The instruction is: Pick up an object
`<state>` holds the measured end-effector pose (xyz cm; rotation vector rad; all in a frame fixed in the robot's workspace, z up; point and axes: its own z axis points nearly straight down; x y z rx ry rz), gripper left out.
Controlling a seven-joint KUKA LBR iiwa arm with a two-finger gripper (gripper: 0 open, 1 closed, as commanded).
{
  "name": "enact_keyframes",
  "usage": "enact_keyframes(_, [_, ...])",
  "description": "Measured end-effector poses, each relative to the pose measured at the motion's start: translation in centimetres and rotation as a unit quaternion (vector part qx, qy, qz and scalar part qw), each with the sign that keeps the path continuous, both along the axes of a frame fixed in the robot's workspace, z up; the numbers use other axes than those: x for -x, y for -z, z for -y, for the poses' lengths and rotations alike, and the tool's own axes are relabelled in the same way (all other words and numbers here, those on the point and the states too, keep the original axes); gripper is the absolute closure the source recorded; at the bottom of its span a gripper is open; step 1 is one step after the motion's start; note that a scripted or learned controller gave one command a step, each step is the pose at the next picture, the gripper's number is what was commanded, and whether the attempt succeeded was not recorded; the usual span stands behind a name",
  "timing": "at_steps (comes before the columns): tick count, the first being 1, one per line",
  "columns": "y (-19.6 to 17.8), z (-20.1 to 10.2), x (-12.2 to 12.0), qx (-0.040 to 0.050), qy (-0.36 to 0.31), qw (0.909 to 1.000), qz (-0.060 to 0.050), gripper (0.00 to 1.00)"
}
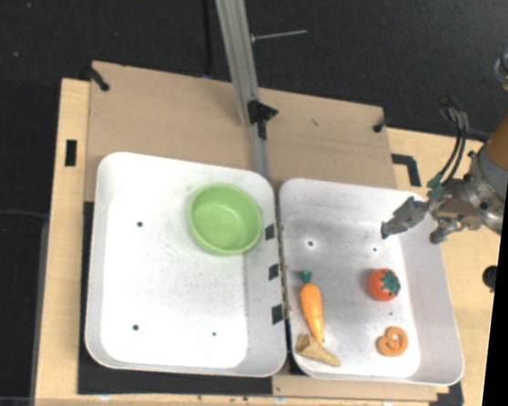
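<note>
In the right bin [345,209] lie a red tomato [383,284], an orange carrot [312,309] with a green top, an orange pretzel-shaped piece [392,341] and a small tan piece [317,350] at the carrot's near end. A green bowl [225,220] sits in the left bin [135,275] near its far right corner. My gripper [422,224] hangs open over the right bin's far right part, above and up-right of the tomato, with nothing between its two dark fingers.
A slanted metal pole [240,58] rises from the far edge where the two bins meet. The arm enters at the right edge, over the bench beside the right bin.
</note>
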<state>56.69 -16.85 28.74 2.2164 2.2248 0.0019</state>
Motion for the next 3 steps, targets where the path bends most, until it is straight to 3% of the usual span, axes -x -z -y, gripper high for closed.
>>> enact_keyframes(1, [0.0,0.0,0.0,-0.0002,0.000,1.0000,0.000,0.00])
enact_keyframes(3, [11.5,-0.3,-0.3,0.0007,0.003,1.0000,0.000,0.00])
